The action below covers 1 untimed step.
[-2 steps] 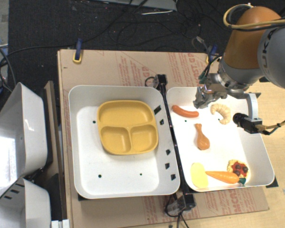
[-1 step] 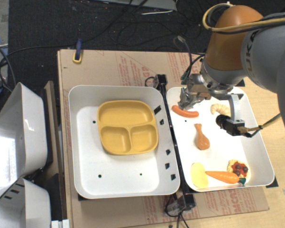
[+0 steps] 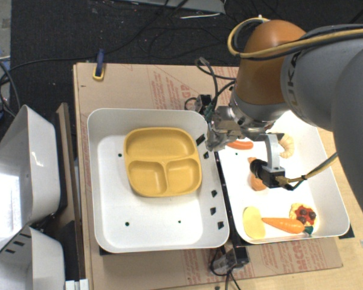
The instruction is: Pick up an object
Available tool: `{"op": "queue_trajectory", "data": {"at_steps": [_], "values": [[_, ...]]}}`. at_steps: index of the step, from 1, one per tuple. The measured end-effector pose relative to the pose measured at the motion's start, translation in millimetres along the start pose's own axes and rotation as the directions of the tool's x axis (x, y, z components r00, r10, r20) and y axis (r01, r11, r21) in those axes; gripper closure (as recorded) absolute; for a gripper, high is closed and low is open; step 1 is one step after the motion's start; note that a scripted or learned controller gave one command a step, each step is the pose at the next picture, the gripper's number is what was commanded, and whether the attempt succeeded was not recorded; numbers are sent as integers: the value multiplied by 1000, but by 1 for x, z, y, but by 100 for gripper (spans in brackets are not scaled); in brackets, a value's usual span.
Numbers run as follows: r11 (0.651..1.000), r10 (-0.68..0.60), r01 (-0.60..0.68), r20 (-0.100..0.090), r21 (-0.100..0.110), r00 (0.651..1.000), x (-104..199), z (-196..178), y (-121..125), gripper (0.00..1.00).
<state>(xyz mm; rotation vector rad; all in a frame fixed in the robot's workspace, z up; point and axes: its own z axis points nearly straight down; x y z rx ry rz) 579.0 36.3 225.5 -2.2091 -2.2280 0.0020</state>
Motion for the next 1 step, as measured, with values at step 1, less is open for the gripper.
{"op": "queue_trajectory", "data": {"at_steps": [1], "values": [[1000, 1, -1, 1, 0, 1000, 47, 5, -18, 100]]}}
